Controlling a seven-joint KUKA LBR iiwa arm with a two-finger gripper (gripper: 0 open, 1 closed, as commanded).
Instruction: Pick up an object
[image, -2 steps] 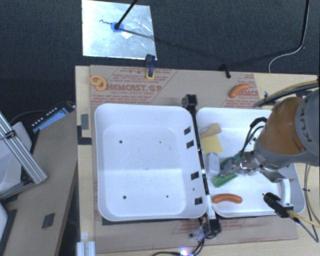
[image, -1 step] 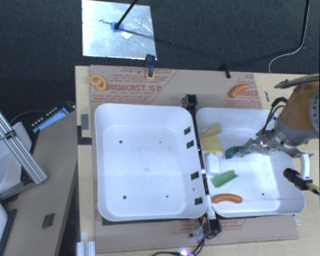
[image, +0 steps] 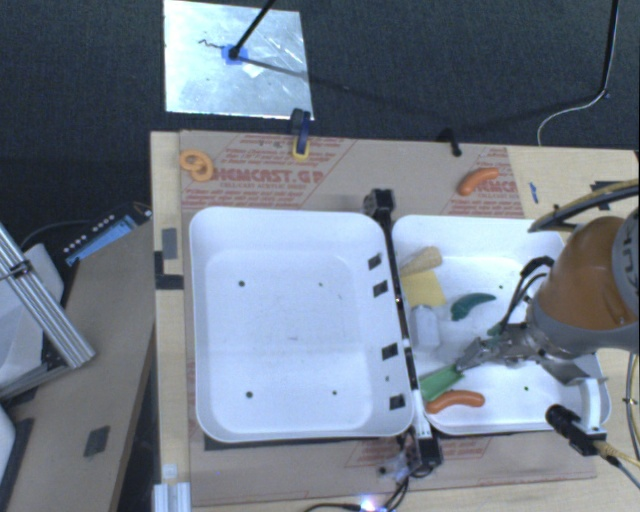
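Hand (image: 470, 357) low in the right bin (image: 500, 268), grip impossible to tell, tip touching a green piece (image: 438, 382) by the near edge, orange sausage (image: 456, 400) just beside, yellow block (image: 423, 290) near the divider

The 2 white bins (image: 290, 330) are looking like smooth, slightly glossy plastic. The bench board (image: 420, 170) is showing matt, cardboard-like brown. A crinkled foil sheet (image: 235, 60) is gleaming like metal on dark, rough carpet (image: 80, 120).
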